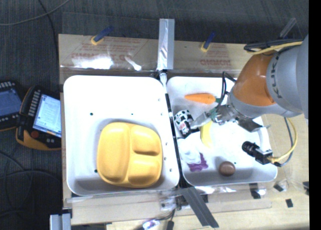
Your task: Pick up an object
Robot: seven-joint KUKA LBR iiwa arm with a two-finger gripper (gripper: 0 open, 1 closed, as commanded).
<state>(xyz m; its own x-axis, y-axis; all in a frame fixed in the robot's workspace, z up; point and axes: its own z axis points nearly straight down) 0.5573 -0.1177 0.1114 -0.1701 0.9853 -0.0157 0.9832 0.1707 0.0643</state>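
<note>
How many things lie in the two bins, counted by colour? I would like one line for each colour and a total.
Yellow: 2, the divided tray and a small yellow piece
Orange: 1, the carrot
Brown: 1, the brown ball
Purple: 1, the purple piece
Black-and-white: 1, the cow-patterned toy
Total: 6

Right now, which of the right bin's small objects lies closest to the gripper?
The yellow piece, just below the gripper; the carrot and brown ball lie farther off.
</note>
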